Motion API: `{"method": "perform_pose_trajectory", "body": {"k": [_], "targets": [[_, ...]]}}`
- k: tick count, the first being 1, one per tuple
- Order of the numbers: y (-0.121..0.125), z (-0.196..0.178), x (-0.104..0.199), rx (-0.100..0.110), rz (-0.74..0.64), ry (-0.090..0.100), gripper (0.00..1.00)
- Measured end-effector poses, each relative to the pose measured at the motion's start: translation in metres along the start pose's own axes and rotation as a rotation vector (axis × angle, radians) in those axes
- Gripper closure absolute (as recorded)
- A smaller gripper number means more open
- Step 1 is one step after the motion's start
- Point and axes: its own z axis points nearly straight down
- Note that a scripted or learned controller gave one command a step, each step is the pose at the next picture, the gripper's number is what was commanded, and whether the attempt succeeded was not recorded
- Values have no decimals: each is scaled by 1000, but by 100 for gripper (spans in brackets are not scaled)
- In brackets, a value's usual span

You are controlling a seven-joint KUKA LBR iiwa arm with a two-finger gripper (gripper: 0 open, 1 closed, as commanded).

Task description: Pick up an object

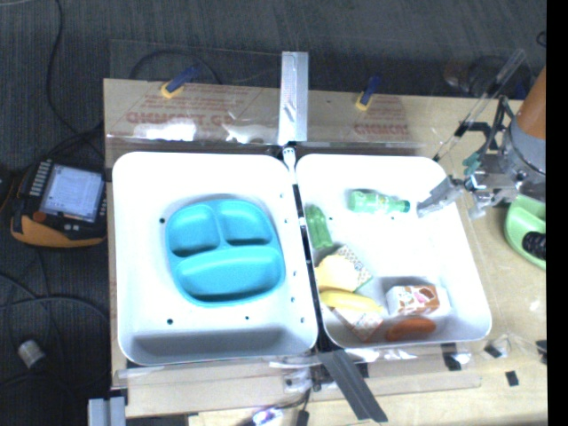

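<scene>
Two white bins sit on the desk; the green bottle (378, 202) (likely light, slippery) suits a mid-body grasp; the end effector (432, 202) looks released.

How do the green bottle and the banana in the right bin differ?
The green bottle lies apart in the bin's upper middle, near the gripper; the banana is crowded among other items low in the right bin. The bottle is green and straight; the banana yellow and curved. Both lie flat.
</scene>
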Motion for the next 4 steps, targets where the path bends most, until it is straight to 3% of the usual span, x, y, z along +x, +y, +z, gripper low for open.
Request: {"method": "perform_pose_trajectory", "body": {"k": [1, 2, 3, 4], "targets": [[56, 102, -24, 0, 59, -3, 0], [48, 130, -40, 1, 108, -3, 0], [77, 181, -32, -6, -104, 4, 0], [97, 189, -41, -14, -566, -4, 0]]}}
